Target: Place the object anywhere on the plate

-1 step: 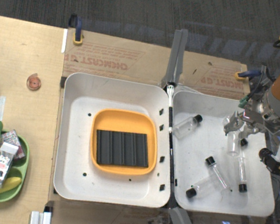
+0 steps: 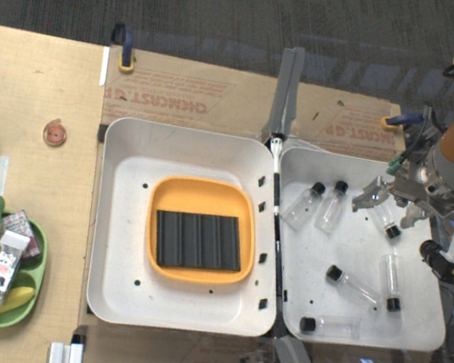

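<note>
While the gripper (image 2: 392, 201) is poised with fingers spread and empty, clear vials (image 2: 328, 209) lie scattered in the right bin (image 2: 416, 337); light, slippery, they are best pinched mid-body.

bench (image 2: 36, 84) bears two white bins (image 2: 120, 202), green tray (image 2: 28, 290), cardboard (image 2: 189, 97)

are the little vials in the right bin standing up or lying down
Lying down. The clear vials with black caps rest on their sides, scattered across the right bin, caps pointing different ways.
</note>
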You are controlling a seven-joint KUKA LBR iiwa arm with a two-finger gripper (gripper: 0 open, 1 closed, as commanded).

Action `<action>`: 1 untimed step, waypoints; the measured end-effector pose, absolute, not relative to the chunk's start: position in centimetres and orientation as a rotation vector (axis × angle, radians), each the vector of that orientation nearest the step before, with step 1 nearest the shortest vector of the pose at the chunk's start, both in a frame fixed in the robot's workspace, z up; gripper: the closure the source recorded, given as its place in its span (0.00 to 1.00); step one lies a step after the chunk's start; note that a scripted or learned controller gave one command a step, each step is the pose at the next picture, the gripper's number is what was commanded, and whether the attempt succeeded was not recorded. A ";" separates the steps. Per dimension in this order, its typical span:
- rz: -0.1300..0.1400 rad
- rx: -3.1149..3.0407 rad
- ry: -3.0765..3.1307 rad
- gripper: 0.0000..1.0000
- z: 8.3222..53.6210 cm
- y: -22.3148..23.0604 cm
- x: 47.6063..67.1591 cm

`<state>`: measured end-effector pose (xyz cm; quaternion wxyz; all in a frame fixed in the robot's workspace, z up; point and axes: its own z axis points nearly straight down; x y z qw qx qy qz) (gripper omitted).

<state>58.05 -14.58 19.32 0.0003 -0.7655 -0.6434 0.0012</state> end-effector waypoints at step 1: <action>0.003 -2.287 -2.155 0.00 26.3 -18.8 55.4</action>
